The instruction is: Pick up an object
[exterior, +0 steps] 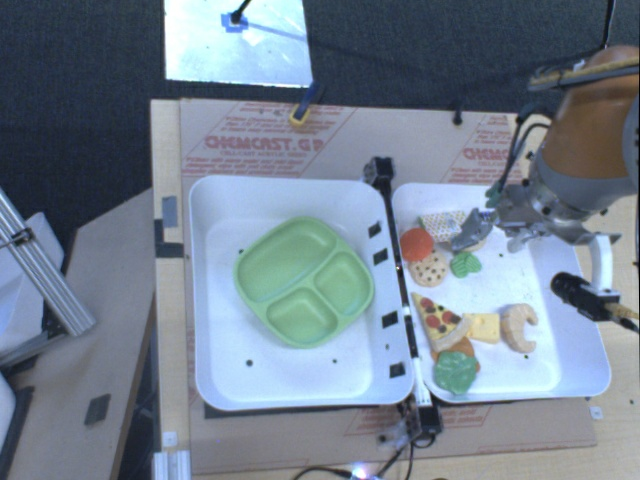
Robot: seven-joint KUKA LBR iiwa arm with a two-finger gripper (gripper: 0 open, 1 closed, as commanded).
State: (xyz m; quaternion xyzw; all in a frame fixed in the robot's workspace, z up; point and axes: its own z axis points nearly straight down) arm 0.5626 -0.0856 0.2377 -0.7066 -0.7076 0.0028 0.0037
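Observation:
The right bin (575, 368) holds several toy foods. A red tomato (417, 242) lies next to a chocolate-chip cookie (428, 271), with a checked cracker (438, 222) just behind them. Nearer the front are a small green piece (464, 264), a pizza slice (437, 318), a yellow cheese block (485, 328), a tan croissant (520, 326) and a leafy green piece (456, 372). My gripper (472, 232) hangs low over the back of this bin. It is right of the cracker and just above the small green piece. Nothing shows held in it.
A green divided plate (303, 280) lies in the left bin (225, 368). A black divider with clips (395, 278) runs between the bins. The arm's orange band (598, 118) and a black cable fitting (580, 296) hang over the right bin's right side.

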